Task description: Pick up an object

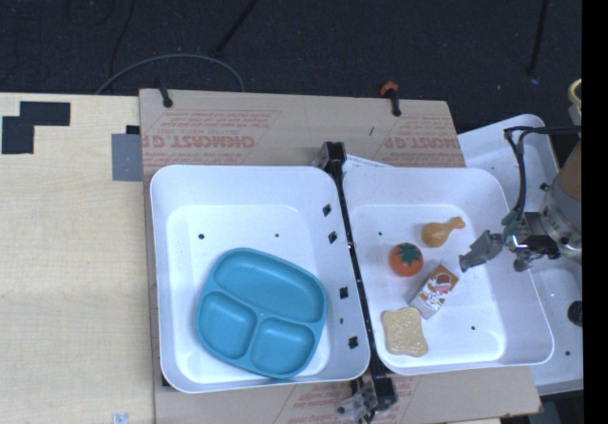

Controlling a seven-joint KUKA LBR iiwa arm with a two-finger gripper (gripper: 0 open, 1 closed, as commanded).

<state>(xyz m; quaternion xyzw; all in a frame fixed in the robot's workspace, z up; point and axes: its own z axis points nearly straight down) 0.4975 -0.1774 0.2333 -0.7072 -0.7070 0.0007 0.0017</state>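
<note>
Bins (180, 199) smooth white plastic; blue tray (261, 313) matt plastic; board (285, 132) probably cardboard, printed.

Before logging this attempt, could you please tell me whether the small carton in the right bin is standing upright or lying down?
Lying down: the small carton rests flat on the right bin's floor, printed face up.

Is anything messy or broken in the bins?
Nothing looks broken or spilled. The small carton lies tilted among the tomato, the toast slice and the chicken drumstick. The blue divided plate sits askew.
</note>
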